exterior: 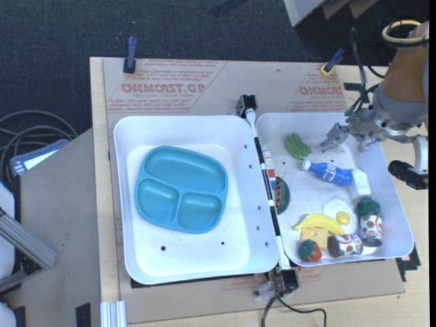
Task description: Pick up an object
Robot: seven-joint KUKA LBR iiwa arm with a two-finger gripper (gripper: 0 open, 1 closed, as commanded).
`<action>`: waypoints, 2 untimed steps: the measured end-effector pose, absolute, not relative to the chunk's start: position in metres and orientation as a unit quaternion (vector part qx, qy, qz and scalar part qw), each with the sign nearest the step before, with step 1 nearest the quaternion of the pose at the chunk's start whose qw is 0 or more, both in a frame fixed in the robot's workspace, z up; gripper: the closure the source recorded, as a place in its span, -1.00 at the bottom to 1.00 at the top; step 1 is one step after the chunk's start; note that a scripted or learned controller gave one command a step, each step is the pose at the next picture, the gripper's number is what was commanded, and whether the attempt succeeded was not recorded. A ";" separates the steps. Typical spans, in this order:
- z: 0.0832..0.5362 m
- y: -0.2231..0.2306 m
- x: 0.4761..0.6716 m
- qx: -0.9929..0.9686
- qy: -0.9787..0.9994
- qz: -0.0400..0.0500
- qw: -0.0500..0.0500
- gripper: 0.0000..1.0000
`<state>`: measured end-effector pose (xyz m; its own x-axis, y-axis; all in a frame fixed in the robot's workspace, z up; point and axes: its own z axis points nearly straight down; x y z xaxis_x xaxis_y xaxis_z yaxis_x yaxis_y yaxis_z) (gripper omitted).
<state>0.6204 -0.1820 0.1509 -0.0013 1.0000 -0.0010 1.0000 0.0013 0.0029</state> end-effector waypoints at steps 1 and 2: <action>0.084 -0.149 0.590 0.707 0.707 0.000 -0.001 -1.00; 0.095 -0.149 0.591 0.707 0.707 0.000 0.001 1.00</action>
<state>0.5913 -0.1492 0.0947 -0.0008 1.0000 -0.0014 1.0000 0.0008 0.0018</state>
